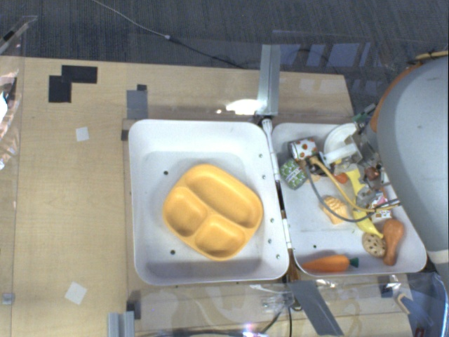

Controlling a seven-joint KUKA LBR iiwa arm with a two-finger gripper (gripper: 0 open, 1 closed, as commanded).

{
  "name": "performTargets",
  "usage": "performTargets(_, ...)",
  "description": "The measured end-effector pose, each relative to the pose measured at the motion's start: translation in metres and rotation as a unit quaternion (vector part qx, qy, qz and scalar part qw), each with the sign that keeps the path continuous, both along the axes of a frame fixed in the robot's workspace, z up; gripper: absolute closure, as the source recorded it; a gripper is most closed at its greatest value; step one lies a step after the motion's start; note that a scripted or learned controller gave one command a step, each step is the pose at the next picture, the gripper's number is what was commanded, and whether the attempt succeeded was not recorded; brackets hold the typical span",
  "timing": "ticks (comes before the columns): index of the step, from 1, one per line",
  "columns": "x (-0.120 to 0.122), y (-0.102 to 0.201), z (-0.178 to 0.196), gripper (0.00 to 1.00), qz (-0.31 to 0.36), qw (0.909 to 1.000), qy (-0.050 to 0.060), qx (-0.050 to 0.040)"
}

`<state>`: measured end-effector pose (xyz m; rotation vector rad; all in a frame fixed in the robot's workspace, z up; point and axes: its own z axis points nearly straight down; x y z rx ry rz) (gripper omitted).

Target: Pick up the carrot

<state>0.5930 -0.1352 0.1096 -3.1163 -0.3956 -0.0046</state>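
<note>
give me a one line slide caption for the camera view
Carrot lies at the near edge of the right bin among toys, gripper above them; yellow divided plate in the left bin.

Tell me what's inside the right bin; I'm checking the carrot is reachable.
The right bin holds the carrot at its near edge, uncovered, plus a cookie and other toy items. The arm covers the far right part.

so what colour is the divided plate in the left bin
Yellow plate, seen in the camera view.
</note>
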Motion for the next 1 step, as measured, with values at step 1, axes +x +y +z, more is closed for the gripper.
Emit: performTargets(1, -0.0247, 0.0495, -0.0224, 0.00, -0.012, 0.9999, -0.002, 0.0004)
